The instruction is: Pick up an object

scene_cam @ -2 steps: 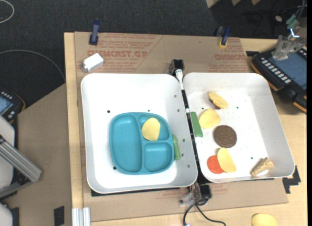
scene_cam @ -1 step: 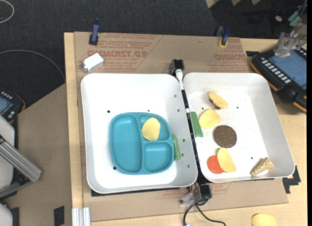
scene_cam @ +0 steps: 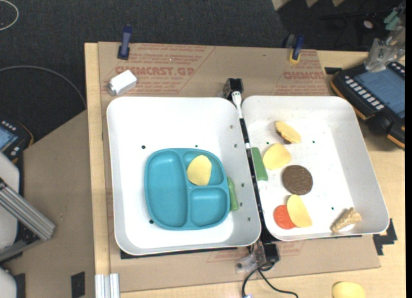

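Brown disc awaiting a pick, centre of the right bin

The brown disc [scene_cam: 297, 179] is judged light, stiff and flat, best pinched across its rim; it is ringed by yellow pieces [scene_cam: 277, 156] in the right bin [scene_cam: 335, 107]. The tool's state cannot be told.

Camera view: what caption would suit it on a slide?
Two white bins: a blue tray holding a yellow piece on the left, scattered toy food on the right.

Two white bins [scene_cam: 122, 161] are counted, one blue divided tray [scene_cam: 168, 190], four yellow pieces [scene_cam: 199, 170], one brown disc [scene_cam: 297, 179], one red piece [scene_cam: 282, 216], and two green sticks [scene_cam: 259, 163].
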Motion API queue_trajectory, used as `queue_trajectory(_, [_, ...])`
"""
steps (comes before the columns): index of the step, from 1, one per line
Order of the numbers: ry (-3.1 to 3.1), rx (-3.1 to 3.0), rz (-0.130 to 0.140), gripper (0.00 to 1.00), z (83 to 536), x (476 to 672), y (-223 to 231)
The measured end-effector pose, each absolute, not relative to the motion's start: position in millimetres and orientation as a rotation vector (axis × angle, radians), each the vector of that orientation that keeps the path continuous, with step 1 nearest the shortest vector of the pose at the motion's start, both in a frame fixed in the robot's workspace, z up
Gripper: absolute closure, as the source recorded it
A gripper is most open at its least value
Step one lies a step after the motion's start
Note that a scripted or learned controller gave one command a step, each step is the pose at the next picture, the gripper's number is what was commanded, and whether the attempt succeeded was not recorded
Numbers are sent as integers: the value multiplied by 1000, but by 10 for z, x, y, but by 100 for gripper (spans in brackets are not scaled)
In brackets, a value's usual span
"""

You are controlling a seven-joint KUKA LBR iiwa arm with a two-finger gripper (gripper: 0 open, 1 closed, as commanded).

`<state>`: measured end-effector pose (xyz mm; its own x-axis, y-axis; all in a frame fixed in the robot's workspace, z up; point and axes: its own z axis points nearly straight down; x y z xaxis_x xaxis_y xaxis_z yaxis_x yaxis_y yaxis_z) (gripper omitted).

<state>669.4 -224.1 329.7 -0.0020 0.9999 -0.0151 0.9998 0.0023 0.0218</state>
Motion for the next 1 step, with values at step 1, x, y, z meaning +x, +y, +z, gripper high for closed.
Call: queue_trajectory(1, [2202, 2196, 9, 100, 3407, 6702, -2241])
